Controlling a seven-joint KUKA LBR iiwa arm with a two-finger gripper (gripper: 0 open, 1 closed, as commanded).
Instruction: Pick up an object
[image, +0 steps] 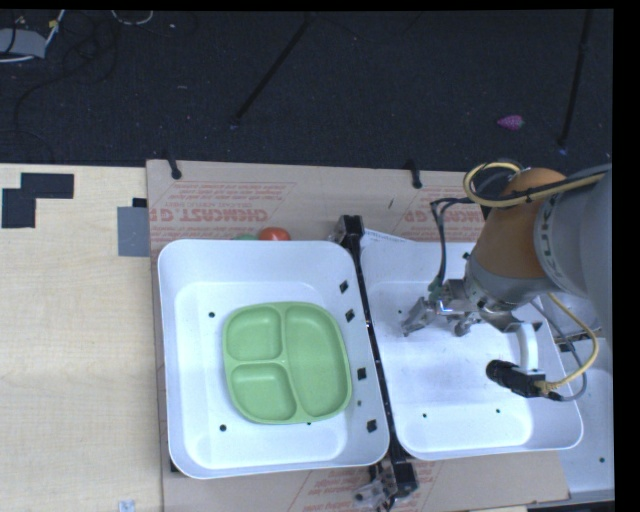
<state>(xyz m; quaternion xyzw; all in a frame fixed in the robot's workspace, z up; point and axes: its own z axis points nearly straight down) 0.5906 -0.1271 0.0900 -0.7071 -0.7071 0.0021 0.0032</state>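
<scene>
The hand (425, 315) hangs low over the right bin (470, 415), its metal fingers spread apart with nothing between them. At its nine o'clock, the green divided plate (287, 362) lies flat in the left bin (190, 300).

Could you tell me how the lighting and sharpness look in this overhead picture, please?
Camera view: even, soft light; faint shadows under the green plate and gripper; white bins bright but not blown out; overall slightly soft, with the dark floor grainy.
</scene>
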